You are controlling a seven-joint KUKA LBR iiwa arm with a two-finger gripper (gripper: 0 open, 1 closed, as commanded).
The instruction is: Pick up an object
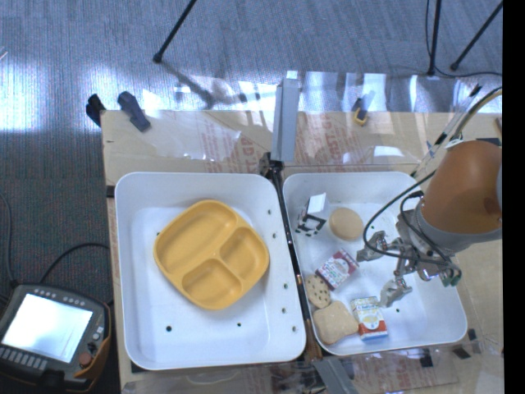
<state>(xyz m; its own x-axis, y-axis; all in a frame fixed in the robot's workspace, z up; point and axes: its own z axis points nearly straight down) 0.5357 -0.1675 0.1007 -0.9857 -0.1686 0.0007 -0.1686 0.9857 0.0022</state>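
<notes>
In the right bin lie a beige bun, a black-and-white tag, a red-and-white packet, a brown cookie, a slice of bread and a small orange-and-blue carton. My gripper hangs over the middle of this bin, just right of the packet and above the carton. It is open, its fingers spread wide apart, and nothing sits between them. The arm's orange band covers the bin's right side.
The left bin holds a yellow divided plate. A metal divider stands behind the bins. Cables loop from the arm over the right bin. A teach pendant lies on the floor at the lower left.
</notes>
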